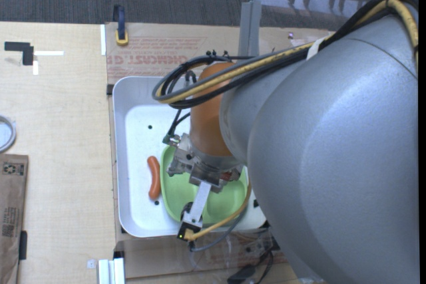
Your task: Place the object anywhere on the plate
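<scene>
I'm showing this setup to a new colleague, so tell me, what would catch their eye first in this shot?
The huge grey arm dominates, sweeping in from the right, with its orange band bright above the wrist. Below the wrist sits a green plate in the white bin. An orange sausage-shaped object lies on the bin floor just left of the plate, not on it.

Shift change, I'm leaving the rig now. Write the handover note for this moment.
Gripper: over the green plate; its state cannot be told from this view, and nothing is seen held.
Orange sausage: on the floor of the white bin, just left of the plate, not on it.
Done: nothing placed yet.
Left: pick up the sausage and set it on the plate.
</scene>
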You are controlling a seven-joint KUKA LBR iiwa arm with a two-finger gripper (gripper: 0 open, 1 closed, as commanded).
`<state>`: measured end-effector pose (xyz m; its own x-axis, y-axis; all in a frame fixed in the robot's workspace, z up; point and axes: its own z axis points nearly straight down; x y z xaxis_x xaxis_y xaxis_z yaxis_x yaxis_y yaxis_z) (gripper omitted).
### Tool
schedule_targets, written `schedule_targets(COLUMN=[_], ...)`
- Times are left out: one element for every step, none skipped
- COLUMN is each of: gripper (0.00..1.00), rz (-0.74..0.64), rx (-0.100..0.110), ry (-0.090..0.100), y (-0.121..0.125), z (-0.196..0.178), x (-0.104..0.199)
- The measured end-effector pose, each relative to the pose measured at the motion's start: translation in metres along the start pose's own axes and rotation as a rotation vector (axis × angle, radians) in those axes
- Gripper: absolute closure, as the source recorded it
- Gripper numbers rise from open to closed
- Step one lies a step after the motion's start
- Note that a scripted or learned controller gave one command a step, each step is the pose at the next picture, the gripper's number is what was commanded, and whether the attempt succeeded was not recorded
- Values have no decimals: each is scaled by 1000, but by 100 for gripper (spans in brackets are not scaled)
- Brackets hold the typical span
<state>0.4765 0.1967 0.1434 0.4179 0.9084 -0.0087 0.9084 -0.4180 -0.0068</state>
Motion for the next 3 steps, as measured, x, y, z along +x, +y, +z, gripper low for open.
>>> schedule_targets(gripper=[0,0,0], rz=[0,0,0], rx=[0,0,0], ry=[0,0,0], y=[0,0,0], z=[0,0,0], x=[0,0,0])
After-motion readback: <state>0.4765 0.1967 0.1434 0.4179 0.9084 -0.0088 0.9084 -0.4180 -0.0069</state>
